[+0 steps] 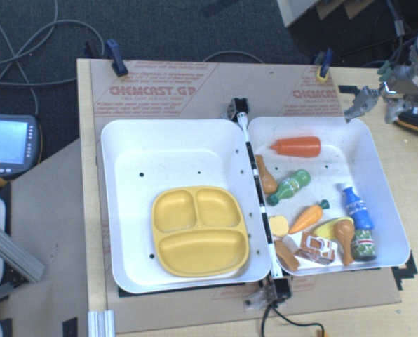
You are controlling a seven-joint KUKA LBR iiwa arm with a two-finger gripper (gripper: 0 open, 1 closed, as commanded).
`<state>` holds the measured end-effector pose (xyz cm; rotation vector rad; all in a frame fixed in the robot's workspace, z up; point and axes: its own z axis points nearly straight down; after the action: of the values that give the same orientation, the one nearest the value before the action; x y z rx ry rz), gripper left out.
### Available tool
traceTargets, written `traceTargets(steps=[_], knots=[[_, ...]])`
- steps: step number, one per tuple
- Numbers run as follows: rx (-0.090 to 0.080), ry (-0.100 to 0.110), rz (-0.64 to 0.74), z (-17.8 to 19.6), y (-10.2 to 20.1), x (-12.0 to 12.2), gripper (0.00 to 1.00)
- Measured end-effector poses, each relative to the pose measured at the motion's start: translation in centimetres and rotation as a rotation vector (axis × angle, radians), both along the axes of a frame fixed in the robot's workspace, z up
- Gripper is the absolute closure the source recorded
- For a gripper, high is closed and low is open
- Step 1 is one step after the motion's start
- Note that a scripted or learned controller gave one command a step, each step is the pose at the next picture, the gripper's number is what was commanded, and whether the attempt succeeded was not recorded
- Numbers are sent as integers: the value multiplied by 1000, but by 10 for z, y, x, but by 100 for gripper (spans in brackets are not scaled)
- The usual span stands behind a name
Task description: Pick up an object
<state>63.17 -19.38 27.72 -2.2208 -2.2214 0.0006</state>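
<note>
Down at the near edge of the right bin (pixel 377 146) there's a jumble: a small snack packet (pixel 317 247), a wooden spoon (pixel 345 236), a jar (pixel 364 247), all touching or overlapping. Yellow divided plate (pixel 198 230) sits alone in the left bin (pixel 125 160).

From where I'm driving this, the gripper (pixel 356 104) is parked up by the far right corner of the right bin, over the bench rather than over any toy. Nothing is between its fingers, and honestly I cannot tell whether they're spread or closed at this angle.

If I get to pick, I'd go for the orange hot-dog-looking thing (pixel 297 146). It's lying flat near the far wall of the right bin, well apart from everything else, long axis running left to right. Smooth, rounded, probably a bit slippery plastic, so I'd want the fingers to close across the short width at its middle, coming straight down.

The green bottle (pixel 289 186) and carrot (pixel 307 217) are backups, but they sit closer to neighbours, so there's more chance of bumping something. I'd stay away from the near pile; a grab there likely catches two things or none.
</note>
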Motion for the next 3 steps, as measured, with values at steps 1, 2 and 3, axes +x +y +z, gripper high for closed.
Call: traceTargets(steps=[1,2,3], knots=[[5,16,-5,-147,-22,-66,0],[0,26,13,-196,15,15,0],[-8,51,5,-199,71,24,0]])
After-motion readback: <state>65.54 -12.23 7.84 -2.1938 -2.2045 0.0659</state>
